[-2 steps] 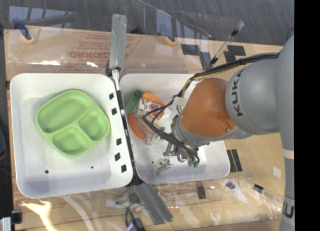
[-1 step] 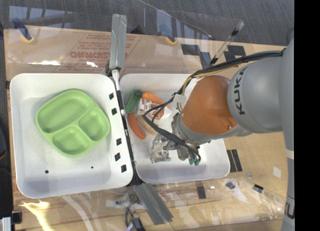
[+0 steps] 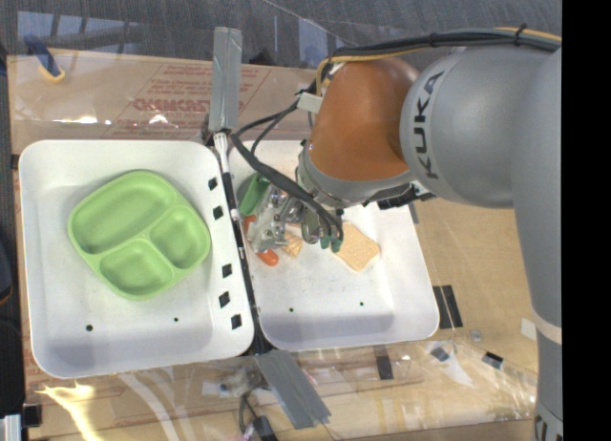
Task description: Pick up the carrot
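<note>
The grey KUKA arm [image 3: 477, 124] with its orange band reaches from the right over the right shallow white plastic bin [image 3: 329, 320], and its metal two-finger gripper [image 3: 286, 224] hangs low over the upper left part of that bin. The small orange carrot [image 3: 268, 258] lies on the bin floor near the left wall, just below the gripper and slightly to its left; I cannot tell if it touches the metal. The fingers are hidden among the wrist hardware and dark cables (the picture is not sharp there), so I cannot tell whether they are open or closed, and nothing is clearly seen between them.

Around the carrot there are other small things. A green elongated object [image 3: 252, 193] lies against the left wall above the gripper. A tan, flat piece like a cracker or a slice of bread [image 3: 359, 250] lies to the right of the gripper, well apart from the carrot. A small pale orange piece [image 3: 291, 248] sits just beside the carrot, under the gripper.

The left white bin [image 3: 57, 334] holds 1 light green plastic plate with 3 compartments [image 3: 139, 233]. Both bins rest on a brown surface covered by clear plastic sheet [image 3: 477, 267].
</note>
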You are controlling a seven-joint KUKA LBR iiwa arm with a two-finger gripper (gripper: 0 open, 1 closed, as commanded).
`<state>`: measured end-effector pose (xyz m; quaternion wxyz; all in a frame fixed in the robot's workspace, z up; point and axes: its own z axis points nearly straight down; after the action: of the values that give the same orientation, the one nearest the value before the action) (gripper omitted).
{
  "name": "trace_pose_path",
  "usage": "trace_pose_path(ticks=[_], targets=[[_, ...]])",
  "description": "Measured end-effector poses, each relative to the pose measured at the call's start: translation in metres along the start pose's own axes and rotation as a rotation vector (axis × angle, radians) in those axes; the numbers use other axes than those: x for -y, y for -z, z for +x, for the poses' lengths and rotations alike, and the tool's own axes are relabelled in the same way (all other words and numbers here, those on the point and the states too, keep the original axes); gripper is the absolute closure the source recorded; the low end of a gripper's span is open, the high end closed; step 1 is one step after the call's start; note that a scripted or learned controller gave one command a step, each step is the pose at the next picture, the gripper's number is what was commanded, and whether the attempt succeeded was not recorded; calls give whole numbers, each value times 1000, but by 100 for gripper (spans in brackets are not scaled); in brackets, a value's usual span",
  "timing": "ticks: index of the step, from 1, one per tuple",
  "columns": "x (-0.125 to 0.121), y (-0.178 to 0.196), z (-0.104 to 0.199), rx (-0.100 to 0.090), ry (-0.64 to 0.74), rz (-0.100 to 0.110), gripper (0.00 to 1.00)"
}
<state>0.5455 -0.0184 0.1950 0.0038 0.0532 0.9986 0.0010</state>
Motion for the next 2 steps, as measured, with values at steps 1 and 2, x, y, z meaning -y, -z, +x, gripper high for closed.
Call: trace_pose_path(ticks=[1, 2], targets=[[-83, -3, 0, -6, 41, 0, 100], [-128, -4, -56, -7, 39, 2, 100]])
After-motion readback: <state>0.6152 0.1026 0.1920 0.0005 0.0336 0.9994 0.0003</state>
